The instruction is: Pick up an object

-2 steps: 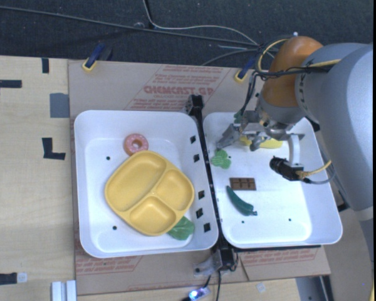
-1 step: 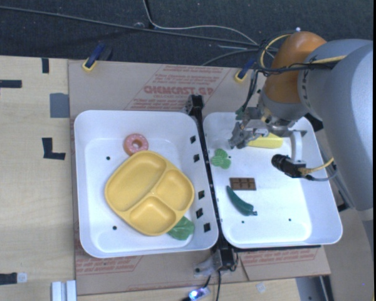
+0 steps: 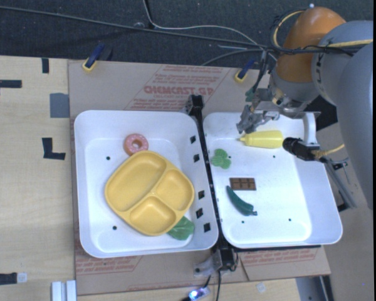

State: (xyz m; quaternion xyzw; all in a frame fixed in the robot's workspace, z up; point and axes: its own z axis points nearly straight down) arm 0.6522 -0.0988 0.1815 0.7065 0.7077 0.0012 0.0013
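A tangle of black cable and a small connector [image 3: 214,265] sit at the near edge of the surface [image 3: 25,187], where two white bins meet. The left bin [image 3: 88,168] carries a yellow divided tray [image 3: 149,193], tilted across its floor, with a green leaf [image 3: 182,229] tucked against the tray's near corner and a pink doughnut [image 3: 136,144] just beyond its far edge. The right bin [image 3: 301,218] holds a small green piece [image 3: 221,159] near the divider, a brown chocolate bar [image 3: 242,184] at its middle, and a dark green pepper [image 3: 240,201] just in front of that. A yellow bottle [image 3: 264,139] lies on its side toward the bin's far edge. The tool [image 3: 247,125] hangs over that far corner, its tip just beside the bottle's nozzle end; how wide it stands cannot be told, and nothing is seen in its grip. Both bins rest on a printed cardboard sheet [image 3: 169,89] pinned by blue-and-yellow clamps [image 3: 93,58]. Pale wood with black marks stretches left; dark carpet [image 3: 62,11] crossed by cables lies beyond.
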